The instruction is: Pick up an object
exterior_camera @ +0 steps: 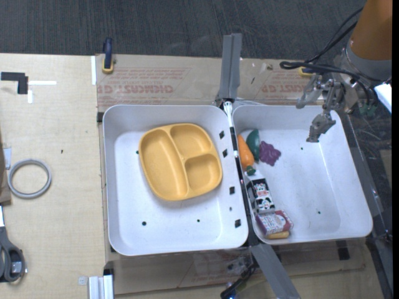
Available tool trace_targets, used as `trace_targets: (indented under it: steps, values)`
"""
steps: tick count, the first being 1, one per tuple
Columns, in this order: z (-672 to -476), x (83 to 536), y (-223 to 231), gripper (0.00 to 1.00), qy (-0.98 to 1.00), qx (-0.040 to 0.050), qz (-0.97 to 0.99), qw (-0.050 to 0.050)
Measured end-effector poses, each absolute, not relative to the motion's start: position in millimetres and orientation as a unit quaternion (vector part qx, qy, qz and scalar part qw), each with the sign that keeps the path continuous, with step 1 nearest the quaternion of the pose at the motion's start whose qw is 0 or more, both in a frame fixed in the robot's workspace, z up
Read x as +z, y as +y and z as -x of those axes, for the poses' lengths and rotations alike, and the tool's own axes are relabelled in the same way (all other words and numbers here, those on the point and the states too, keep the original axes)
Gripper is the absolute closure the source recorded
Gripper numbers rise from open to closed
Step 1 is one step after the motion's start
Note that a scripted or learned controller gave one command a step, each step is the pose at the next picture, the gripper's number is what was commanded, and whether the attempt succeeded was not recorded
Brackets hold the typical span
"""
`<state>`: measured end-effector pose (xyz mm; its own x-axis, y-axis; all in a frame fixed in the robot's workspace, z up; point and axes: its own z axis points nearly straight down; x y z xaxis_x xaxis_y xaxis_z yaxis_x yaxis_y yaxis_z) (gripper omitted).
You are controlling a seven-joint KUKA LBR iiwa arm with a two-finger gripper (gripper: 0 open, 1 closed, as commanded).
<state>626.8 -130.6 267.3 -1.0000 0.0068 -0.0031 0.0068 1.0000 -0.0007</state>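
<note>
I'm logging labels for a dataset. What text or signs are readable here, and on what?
Red print on the cardboard behind the bins: mirrored and blurred, not readable.
Black-and-white carton in the right bin: markings too small to read.
Packet beside it: label too blurred to read.

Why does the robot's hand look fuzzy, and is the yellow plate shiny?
In the camera view, the gripper looks soft and a bit smeared beside the sharper toys, like the purple grapes; the yellow plate shows only a dull sheen, no hard glare; the light is even, with faint shadows along the left bin walls.
</note>
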Motion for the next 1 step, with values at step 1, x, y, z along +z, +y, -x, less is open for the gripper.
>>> trace_targets:
  steps: [1]
  values:
    - [-610.8, 178.3, -139.9, 0.0, 0.995, -0.0002, -0.1, 0.001]
